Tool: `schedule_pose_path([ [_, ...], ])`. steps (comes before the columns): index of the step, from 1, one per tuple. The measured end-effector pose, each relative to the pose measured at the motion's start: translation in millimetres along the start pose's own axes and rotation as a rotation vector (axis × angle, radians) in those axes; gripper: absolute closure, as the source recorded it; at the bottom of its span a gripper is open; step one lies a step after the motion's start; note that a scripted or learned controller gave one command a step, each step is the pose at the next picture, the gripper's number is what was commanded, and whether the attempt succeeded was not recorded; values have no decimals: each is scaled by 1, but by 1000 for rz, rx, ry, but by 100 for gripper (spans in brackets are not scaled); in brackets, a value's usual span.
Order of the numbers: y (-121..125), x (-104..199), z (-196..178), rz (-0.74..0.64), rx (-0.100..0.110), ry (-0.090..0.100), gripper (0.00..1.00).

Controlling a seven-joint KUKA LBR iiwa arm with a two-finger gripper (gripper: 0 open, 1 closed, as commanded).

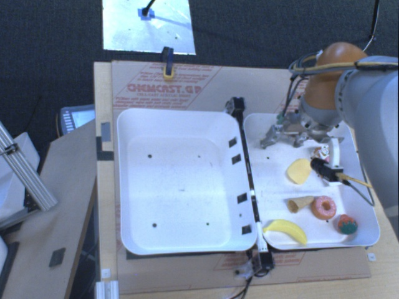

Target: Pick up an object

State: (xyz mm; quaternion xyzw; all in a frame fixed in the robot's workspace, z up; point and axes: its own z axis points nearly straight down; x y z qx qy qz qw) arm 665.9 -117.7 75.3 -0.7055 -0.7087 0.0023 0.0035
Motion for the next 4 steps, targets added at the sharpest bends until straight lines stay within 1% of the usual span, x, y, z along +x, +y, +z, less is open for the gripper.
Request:
schedule_pose_path([
  [1,5,49,-185,-5,-29,-2,0],
  [2,3,46,-184,-2,-16,-3,100],
  [3,3,46,-184,-2,-15,-3,0],
  [4,4,46,-195,-5,-19,-3,100],
])
